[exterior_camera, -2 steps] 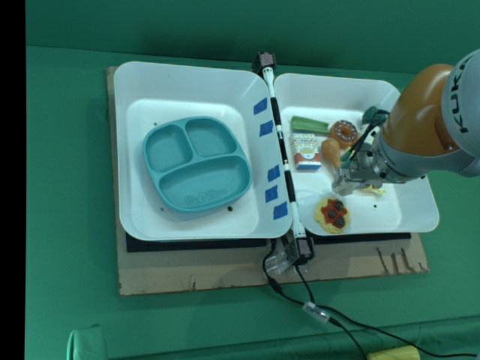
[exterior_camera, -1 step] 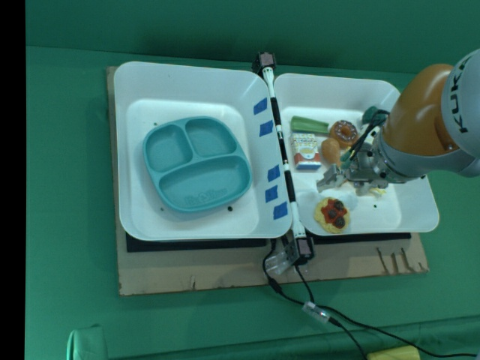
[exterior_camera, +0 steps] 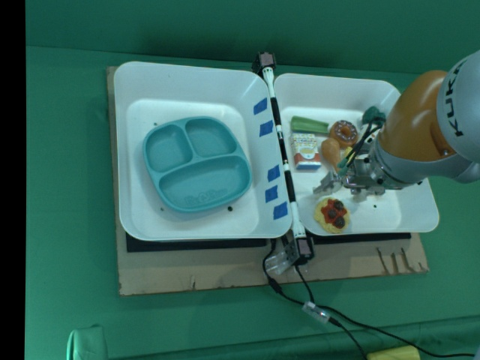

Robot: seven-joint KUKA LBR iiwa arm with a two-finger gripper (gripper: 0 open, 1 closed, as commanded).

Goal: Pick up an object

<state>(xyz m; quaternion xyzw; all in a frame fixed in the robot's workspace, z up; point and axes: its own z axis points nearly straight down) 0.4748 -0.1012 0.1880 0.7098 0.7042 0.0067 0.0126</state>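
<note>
Well, I have the gripper (exterior_camera: 339, 184) low in the right bin (exterior_camera: 420, 214), just above the tart (exterior_camera: 333, 214); fingers' state I cannot tell; nothing lifted yet.

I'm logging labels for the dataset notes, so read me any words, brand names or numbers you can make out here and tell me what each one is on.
"KU", the visible letters of a brand name cut off by the frame edge, on the grey arm above its orange band.
The small red, white and blue carton in the right bin carries print, too small and blurred to read.
The teal divided plate in the left bin has a faint embossed mark, not legible.
</note>
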